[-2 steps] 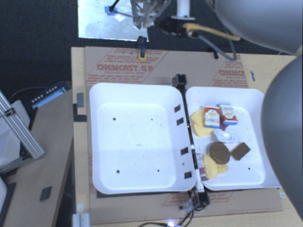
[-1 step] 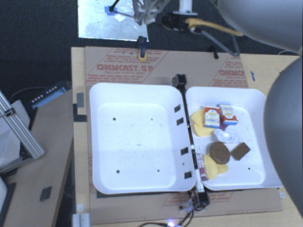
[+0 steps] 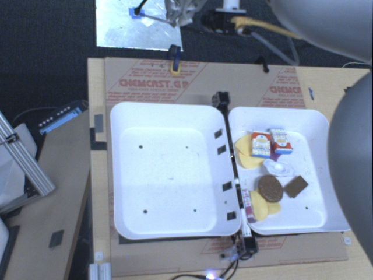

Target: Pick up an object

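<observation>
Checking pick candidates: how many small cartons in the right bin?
2, touching side by side in the right bin's far half: orange-and-white carton, then red-and-white carton to its right. Others could be hidden behind the arm.

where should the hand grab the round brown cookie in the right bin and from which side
Probably from straight above, fingers spanning the round brown cookie across its width. It lies flat, overlapping a yellow piece, so side access is poor. Set the fingers along the upper-left to lower-right line: the brown square sits close on its right and the white piece just above.
</observation>
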Motion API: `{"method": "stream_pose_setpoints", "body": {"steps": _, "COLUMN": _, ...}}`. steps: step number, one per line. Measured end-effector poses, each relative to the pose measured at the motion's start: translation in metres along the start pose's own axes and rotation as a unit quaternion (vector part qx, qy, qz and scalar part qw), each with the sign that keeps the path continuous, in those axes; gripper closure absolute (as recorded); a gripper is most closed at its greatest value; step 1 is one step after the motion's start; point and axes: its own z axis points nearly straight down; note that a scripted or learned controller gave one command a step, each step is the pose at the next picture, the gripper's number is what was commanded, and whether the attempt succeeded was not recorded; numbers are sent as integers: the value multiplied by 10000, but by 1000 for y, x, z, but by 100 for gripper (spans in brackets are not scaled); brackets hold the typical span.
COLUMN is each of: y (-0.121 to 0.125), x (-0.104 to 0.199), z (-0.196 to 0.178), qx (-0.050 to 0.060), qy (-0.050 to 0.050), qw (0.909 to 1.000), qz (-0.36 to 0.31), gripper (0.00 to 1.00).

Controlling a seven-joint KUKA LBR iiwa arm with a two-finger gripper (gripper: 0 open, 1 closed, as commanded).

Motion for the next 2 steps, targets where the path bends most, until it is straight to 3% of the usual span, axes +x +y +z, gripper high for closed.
{"method": "stream_pose_setpoints", "body": {"steps": 2, "y": 0, "x": 0, "z": -23, "qx": -25, "qy": 1, "qw": 10000, "qz": -35, "gripper": 100}}
